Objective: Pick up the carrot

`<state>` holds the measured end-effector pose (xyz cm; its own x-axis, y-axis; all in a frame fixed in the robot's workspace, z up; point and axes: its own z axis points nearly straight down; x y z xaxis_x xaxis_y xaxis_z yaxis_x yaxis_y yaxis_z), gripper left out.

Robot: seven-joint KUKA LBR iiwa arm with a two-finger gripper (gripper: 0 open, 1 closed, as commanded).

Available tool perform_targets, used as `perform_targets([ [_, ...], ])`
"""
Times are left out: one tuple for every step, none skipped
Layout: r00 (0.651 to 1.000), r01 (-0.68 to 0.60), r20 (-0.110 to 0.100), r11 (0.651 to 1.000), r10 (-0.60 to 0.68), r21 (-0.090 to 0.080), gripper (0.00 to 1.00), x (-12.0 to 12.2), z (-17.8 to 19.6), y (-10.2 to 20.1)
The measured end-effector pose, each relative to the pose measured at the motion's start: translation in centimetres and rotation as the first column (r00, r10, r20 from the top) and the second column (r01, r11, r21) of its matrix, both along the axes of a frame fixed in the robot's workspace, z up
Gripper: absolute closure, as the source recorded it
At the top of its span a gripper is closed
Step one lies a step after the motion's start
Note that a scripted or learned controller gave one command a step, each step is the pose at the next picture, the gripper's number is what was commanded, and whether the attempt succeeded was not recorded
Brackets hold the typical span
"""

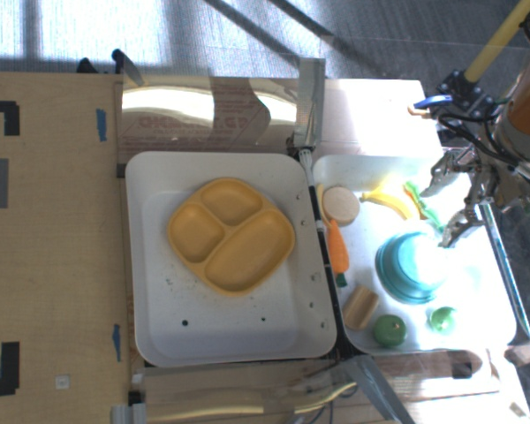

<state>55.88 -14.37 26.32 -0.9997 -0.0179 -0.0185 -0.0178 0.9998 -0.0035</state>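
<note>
An orange carrot (336, 246) with a green stem end lies along the left wall of the right bin (499, 276), pointing toward the front. My gripper (445, 201) hangs over the bin's back right part, well to the right of the carrot. Its fingers (453, 227) stand open with nothing between them.
In the right bin lie a round beige disc (341, 204), a banana (384, 200), a green stalk (421, 205), a blue bowl (410, 268), a tan block (360, 306), a green ball (389, 329) and a small green piece (442, 319). The left bin (150, 263) holds a yellow divided plate (231, 234).
</note>
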Motion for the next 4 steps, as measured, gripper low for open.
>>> perform_targets([
  [1.000,0.024,-0.013,1.000,-0.024,0.006,0.00,6.9,-2.9,4.7],
  [0.984,-0.180,-0.018,0.984,0.180,0.006,0.00,-3.7,-7.8,11.1],
  [0.997,-0.069,-0.020,0.998,0.069,0.003,0.00,-2.8,-11.2,3.3],
  [0.972,0.234,-0.019,0.972,-0.234,0.005,0.00,-0.9,-14.3,4.9],
])
